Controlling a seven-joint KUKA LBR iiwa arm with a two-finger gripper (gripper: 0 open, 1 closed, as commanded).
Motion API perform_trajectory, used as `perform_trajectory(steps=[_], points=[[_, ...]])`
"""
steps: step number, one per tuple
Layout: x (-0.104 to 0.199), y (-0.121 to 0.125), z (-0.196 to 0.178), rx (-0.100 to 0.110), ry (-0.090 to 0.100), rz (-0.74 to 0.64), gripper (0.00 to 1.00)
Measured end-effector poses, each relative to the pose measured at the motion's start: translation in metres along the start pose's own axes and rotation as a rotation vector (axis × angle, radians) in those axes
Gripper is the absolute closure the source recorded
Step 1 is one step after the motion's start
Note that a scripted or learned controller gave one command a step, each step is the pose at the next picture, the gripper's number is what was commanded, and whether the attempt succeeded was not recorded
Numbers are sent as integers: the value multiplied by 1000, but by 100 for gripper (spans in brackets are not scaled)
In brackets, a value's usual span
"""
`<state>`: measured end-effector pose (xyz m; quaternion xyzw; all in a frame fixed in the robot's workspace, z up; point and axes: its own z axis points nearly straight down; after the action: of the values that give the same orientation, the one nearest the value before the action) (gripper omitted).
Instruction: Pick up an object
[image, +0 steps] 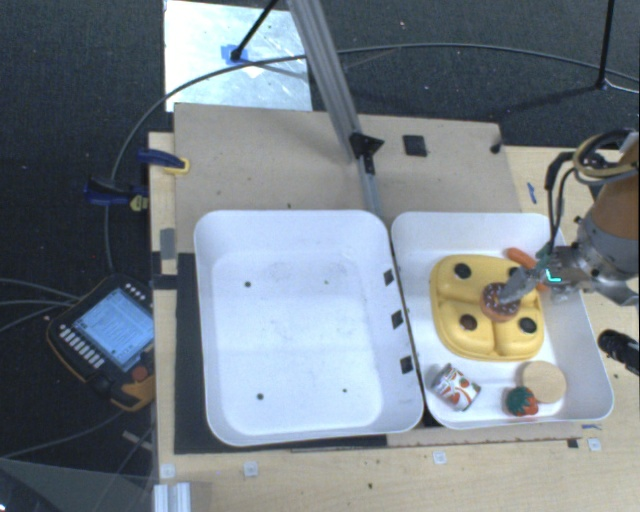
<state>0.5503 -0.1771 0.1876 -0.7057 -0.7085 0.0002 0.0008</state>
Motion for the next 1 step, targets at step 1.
perform_trajectory(steps=[1], points=[[0,1,-1,-3,-1,-1,0]])
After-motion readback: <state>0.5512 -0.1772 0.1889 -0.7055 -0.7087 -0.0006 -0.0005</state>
